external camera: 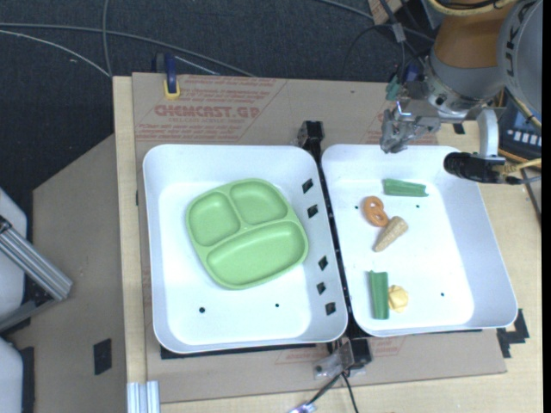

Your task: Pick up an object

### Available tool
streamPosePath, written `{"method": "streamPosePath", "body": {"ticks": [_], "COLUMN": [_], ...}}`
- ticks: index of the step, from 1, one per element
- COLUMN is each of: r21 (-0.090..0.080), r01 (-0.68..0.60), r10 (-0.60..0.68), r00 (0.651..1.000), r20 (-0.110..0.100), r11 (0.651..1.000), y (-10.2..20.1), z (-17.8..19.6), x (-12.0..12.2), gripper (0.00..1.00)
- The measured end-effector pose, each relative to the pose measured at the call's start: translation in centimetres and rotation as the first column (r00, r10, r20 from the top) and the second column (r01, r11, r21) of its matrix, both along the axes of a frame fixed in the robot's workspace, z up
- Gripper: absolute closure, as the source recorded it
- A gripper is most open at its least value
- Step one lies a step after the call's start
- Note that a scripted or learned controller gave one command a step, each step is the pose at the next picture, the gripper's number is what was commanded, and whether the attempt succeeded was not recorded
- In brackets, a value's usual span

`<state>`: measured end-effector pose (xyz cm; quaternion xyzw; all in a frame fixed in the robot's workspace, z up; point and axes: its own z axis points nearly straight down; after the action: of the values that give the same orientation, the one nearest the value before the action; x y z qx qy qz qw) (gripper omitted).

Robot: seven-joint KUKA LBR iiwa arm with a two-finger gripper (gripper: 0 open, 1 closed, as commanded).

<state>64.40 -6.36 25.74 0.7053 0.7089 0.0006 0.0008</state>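
Objects lie in the right bin [482, 231]: green stick [405, 188], orange ring [374, 211]; gripper [396, 136] hovers at its far rim, holding nothing visible.

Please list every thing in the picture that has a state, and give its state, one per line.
Green three-compartment plastic plate: flat in left white bin, holding nothing.
Green flat strip: lying in right white bin.
Orange ring: lying flat.
Tan cone: on its side.
Green stick: lying, beside yellow lump.
Tool: above right bin's far edge, holding nothing.
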Motion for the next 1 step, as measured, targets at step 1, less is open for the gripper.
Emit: {"method": "streamPosePath", "body": {"ticks": [1], "r21": [0.003], "r01": [0.000], "r10": [0.001], "r00": [1.000], "r20": [-0.005], "r11": [1.000], "y": [5.36], "z": [-1.57], "x": [0.02], "gripper": [1.00]}}
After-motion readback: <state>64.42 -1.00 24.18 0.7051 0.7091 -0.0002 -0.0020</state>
